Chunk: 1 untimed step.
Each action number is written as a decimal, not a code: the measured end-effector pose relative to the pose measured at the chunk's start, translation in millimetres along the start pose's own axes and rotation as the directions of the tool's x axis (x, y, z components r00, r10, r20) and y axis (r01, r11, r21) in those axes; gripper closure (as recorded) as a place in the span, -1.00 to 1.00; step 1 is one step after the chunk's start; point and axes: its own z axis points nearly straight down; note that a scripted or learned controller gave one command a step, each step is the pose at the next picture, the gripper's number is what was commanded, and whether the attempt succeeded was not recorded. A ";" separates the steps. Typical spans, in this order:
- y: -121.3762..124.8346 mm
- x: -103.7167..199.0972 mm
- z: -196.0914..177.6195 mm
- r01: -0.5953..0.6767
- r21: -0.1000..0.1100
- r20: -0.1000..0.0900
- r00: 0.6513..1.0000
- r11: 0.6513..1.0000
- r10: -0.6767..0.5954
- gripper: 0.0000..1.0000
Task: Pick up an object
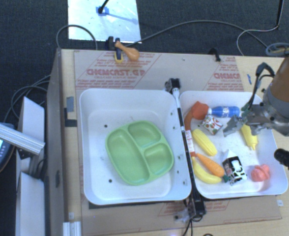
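Toys in right bin | jaws state unclear | cardboard bench

Surface: tan board with red lettering; two white bins (side by side, touching) lie on it, left bin, right bin

green divided plate, left bin

Two bins, one green tray
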 end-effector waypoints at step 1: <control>24.5 26.3 121.8 0.000 0.004 -0.001 1.000 1.000 0.000 -1.00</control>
